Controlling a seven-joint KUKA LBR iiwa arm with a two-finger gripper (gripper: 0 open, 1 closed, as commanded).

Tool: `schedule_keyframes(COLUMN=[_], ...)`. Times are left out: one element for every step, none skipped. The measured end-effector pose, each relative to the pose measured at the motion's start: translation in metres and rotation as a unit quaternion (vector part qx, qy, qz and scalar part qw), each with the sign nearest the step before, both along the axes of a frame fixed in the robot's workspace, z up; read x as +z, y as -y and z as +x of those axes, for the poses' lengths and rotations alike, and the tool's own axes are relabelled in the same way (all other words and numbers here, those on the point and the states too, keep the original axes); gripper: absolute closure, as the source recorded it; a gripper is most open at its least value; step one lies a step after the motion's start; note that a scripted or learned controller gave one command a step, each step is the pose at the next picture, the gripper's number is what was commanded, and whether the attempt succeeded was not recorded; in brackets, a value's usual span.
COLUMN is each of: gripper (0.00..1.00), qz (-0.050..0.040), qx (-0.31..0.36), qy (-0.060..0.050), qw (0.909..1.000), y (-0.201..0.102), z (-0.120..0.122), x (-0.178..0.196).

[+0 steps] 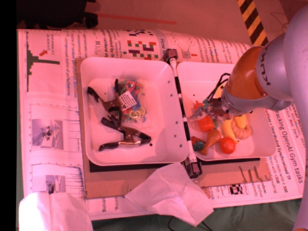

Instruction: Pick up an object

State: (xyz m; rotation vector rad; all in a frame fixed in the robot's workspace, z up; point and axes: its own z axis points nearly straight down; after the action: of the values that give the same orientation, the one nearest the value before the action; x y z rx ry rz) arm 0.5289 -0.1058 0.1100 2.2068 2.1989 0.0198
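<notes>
- camera view shows the arm (269, 76) reaching in from the right over the right bin (262, 148), its wrist low above the toys there.
- the left bin (96, 148) holds black pliers-like tools (122, 141) and a clear bag of coloured rings (132, 102); it sits well apart from the wrist, so it seems no part of this step.
- the gripper (204, 110) hangs at the inner side of the right bin, just above an orange-red block (206, 124); whether the claw is released or clenched i cannot tell, as the wrist hides it.
- the likely target is that block, lying near the dividing rim, with a drumstick-shaped toy (211, 139) just below it.
- a yellow banana-like toy (227, 129), a tan curved toy (240, 129) and a red ball (227, 145) crowd close by.
- to do this well, i judge the descent should be straight down and centred on one piece, so no neighbour gets wedged in.
</notes>
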Motion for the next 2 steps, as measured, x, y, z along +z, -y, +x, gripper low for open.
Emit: schedule_keyframes(gripper=[1.00,1.00], qz=[0.0002,0.0032], qx=[-0.002,0.001], qy=[0.004,-0.009], qw=[1.0000,1.0000], y=[0.000,0.005], z=[0.002,0.005], x=[0.014,0.079])
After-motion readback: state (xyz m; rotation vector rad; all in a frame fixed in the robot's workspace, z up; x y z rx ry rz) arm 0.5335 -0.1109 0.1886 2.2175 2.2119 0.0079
